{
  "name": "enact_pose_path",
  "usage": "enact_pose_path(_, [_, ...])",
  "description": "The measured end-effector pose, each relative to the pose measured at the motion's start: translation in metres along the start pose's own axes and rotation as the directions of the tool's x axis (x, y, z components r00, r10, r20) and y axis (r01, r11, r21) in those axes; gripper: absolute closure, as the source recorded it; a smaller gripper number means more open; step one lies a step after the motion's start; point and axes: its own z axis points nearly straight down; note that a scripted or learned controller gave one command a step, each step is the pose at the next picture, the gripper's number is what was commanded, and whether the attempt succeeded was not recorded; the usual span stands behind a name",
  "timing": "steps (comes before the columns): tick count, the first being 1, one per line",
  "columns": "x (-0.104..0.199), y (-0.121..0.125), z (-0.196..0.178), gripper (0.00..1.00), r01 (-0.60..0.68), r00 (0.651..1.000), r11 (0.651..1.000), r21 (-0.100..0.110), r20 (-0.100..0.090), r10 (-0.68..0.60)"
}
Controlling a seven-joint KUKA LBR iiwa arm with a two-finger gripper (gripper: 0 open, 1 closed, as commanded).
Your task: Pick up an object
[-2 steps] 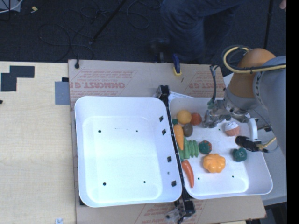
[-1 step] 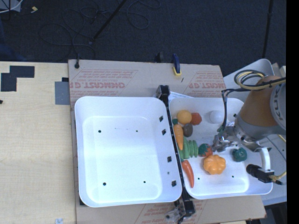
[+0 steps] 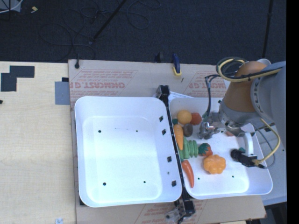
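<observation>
Nearest the lower edge of the frame, in the right-hand bin, we see a red chili-shaped toy lying along the divider, and just up and right of it an orange pumpkin-like toy sitting on bare white floor. Above those lie a green ridged piece, a long orange carrot against the divider, and a small red-and-green piece. Farther up sit a yellow-orange round fruit and a red one beside it. The left-hand bin fills the middle of the frame.

The gripper hangs over the upper middle of the right bin, just right of the round fruits. We cannot tell whether it is apart or together; nothing is visibly clamped in it.

We judge the step to be settling on a target. The pumpkin looks the best choice, since it stands apart from its neighbours; the cluster by the divider risks nudging several pieces at once.

The arm enters from the right, its orange band at upper right, wrist bent down toward the bin, cables looping around it.
</observation>
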Motion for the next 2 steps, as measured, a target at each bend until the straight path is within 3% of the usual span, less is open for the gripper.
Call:
enact_pose_path(1, [-0.041,-0.048,0.0,1.0,-0.002,1.0,1.0,0.001,-0.001,0.002])
enact_pose_path(2, [-0.074,-0.053,0.0,1.0,-0.002,1.0,1.0,0.0,0.001,0.002])
